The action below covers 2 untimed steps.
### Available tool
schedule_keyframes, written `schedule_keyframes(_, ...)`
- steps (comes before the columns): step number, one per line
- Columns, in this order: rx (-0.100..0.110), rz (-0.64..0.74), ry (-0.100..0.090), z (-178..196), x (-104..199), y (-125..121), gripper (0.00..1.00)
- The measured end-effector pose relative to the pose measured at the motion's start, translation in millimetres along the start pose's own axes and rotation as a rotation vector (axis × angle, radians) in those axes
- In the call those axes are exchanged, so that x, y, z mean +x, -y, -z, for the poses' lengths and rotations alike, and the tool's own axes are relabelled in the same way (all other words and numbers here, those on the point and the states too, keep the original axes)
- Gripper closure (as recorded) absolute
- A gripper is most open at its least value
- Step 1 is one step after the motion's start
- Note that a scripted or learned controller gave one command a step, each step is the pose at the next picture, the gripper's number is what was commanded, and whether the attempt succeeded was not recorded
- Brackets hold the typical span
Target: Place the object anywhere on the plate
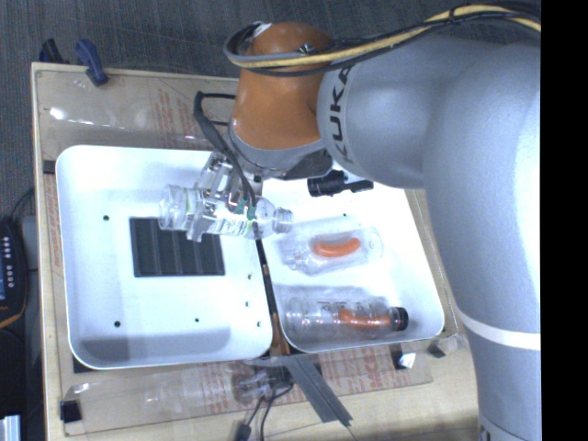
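One clear plastic bottle (220, 214) is clamped crosswise in the gripper (219, 202) above the left bin's (83, 246) right edge; the dark plate (175, 248) lies below, release pending.

Clear glossy plastic bottle (216, 214); smooth white bins (92, 246).

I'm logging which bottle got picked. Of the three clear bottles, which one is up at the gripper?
The clear bottle spanning the bins' divider, at the gripper. The other two lie in the right bin, with orange inside.
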<state>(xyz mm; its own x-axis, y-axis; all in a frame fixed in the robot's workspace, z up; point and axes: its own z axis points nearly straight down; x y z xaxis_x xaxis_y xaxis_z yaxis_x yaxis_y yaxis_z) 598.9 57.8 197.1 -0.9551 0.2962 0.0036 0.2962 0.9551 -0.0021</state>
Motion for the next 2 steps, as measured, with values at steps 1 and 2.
schedule_keyframes(1,0.0,-0.001,0.001,0.5,-0.4,0.4,0.0)
schedule_keyframes(2,0.0,0.227,0.003,38.2,60.9,-26.1,0.0)
